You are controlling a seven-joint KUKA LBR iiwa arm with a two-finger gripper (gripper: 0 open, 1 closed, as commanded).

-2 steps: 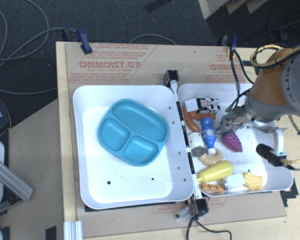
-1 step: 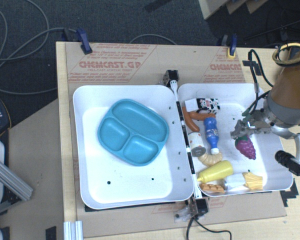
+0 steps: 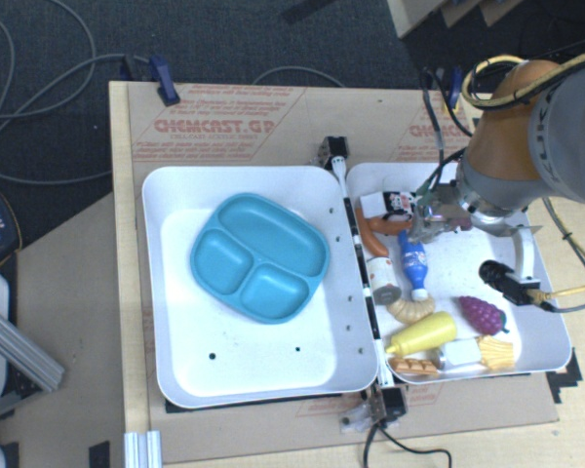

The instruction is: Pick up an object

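My gripper [image 3: 424, 220] hangs low over the back of the right bin [image 3: 541, 344], reaching in from the right. Its tip is right above the cap end of a blue bottle [image 3: 415, 269], which lies lengthwise in the bin. Just left of the tip lies an orange sausage [image 3: 374, 234]. I cannot see anything held. A small white carton [image 3: 382, 203] sits at the bin's back edge, partly hidden by the gripper.
Nearer the front of the right bin lie a grey can [image 3: 386, 292], a pale croissant-shaped piece [image 3: 410, 309], a yellow squeeze bottle [image 3: 422, 334], purple grapes [image 3: 481, 313], corn [image 3: 498, 352] and a white block [image 3: 460, 356]. The left bin [image 3: 175, 359] holds a blue divided plate [image 3: 260, 255].
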